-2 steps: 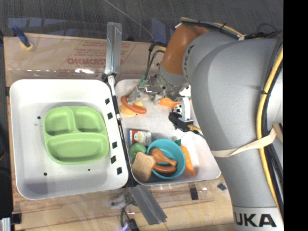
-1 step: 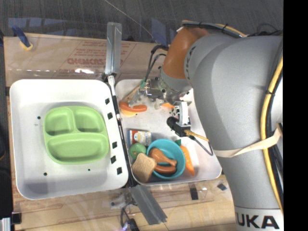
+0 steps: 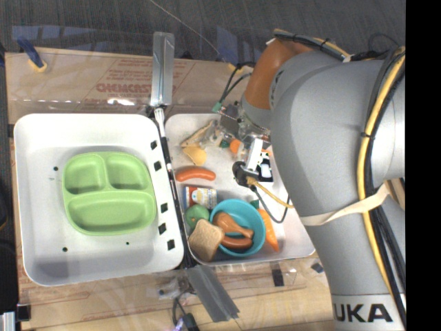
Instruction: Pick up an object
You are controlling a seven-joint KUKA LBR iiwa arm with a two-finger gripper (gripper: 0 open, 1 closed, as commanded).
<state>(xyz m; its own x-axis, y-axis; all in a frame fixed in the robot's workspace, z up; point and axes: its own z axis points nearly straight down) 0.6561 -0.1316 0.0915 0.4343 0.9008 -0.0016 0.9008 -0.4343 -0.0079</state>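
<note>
My gripper [image 3: 226,125] hangs low over the back of the right bin [image 3: 180,124], below the orange wrist band. Just to its left lie a beige wedge-shaped piece [image 3: 196,136] and a yellow piece [image 3: 196,155]. A red sausage [image 3: 196,175] lies in front of them. A small labelled can [image 3: 202,197], a green toy [image 3: 196,214], a slice of bread [image 3: 205,238] and a blue bowl [image 3: 241,216] holding orange-brown food fill the front. An orange carrot-like piece [image 3: 271,237] lies right of the bowl. The arm hides the bin's right side.
The left bin [image 3: 34,185] holds a green divided plate [image 3: 109,190]. A grey divider rail [image 3: 163,67] runs between the bins at the back. The bulky grey arm [image 3: 331,150] covers the right of the bench.
</note>
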